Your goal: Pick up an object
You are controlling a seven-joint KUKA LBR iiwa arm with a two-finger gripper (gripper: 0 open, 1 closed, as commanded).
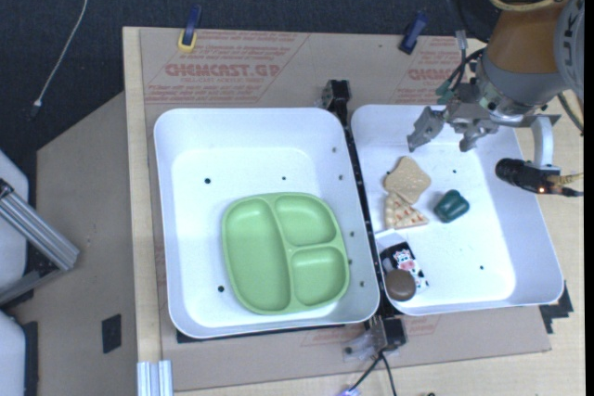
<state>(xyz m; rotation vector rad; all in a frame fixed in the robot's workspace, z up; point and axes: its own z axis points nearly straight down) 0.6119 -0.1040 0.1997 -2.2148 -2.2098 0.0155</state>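
From above, the grey arm with its orange band reaches in from the right, and its pincer (447, 134) hangs over the far part of the right shallow white bin (520, 236), its two grey fingers (423, 131) spread apart with nothing between them. Just near of the pincer lies a tan bread-shaped piece (408, 176), touching a waffle-patterned tan wedge (405, 214) on its near side. A small dark green rounded block (452, 206) sits just right of these two. Nearer, at the bin's left wall, a small black-and-white patched toy (405, 259) lies against a brown round disc (400, 286). The left shallow white bin (186, 153) holds a pale green plastic plate with three compartments (283, 252), resting in its near half. Both bins sit on a cardboard-covered bench (148, 70).
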